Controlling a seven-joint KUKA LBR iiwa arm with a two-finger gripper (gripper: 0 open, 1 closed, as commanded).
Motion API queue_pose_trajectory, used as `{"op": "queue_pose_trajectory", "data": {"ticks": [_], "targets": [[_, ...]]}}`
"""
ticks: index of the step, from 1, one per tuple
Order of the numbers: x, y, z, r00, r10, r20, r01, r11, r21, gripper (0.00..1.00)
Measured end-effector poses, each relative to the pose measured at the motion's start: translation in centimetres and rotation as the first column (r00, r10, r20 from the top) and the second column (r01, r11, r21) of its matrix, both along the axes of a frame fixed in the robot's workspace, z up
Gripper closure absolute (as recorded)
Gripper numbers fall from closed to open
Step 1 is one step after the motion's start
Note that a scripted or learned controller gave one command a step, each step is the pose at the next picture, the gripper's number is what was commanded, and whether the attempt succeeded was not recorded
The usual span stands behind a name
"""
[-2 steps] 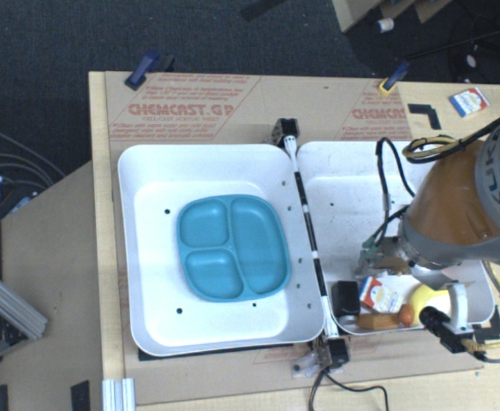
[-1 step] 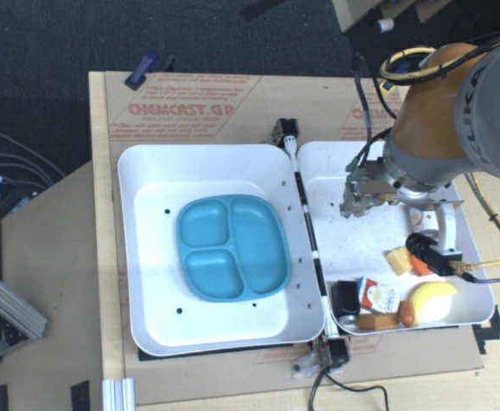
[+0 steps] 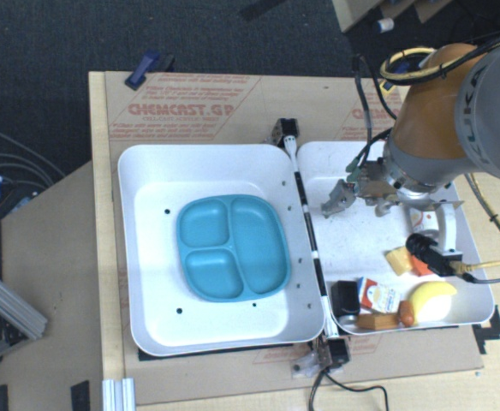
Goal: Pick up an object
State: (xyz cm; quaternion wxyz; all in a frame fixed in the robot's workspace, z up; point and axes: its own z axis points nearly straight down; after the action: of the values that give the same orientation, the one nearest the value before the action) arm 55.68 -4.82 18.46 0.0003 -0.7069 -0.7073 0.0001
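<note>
My gripper point(image 3: 339, 198) hangs over the upper left part of the right bin point(image 3: 336, 157), above bare white floor and beside the divider between the bins. I see nothing in it. The loose objects lie apart from it along the bin's front edge: a yellow lemon point(image 3: 432, 300), a red and white packet point(image 3: 378, 295), a small black block point(image 3: 346, 298), a brown piece point(image 3: 378, 321) and a pale yellow wedge point(image 3: 397, 259) with an orange piece point(image 3: 419, 266) next to it.
The left bin point(image 3: 147, 178) holds a blue divided plate point(image 3: 232, 247). The grey and orange arm point(image 3: 443, 110) covers the right bin's upper right. A blue object point(image 3: 143, 69) lies on the bench's far edge beyond the bins.
</note>
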Motion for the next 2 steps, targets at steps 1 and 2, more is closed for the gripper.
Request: {"op": "queue_pose_trajectory", "data": {"ticks": [1, 2], "targets": [[4.4, -7.1, 0.0, 1.0, -0.001, 0.001, 0.001, 1.0, -0.001, 0.0], [0.7, -11.1, -10.0, 1.0, -0.001, -0.001, 0.001, 1.0, 0.0, 0.0]]}}
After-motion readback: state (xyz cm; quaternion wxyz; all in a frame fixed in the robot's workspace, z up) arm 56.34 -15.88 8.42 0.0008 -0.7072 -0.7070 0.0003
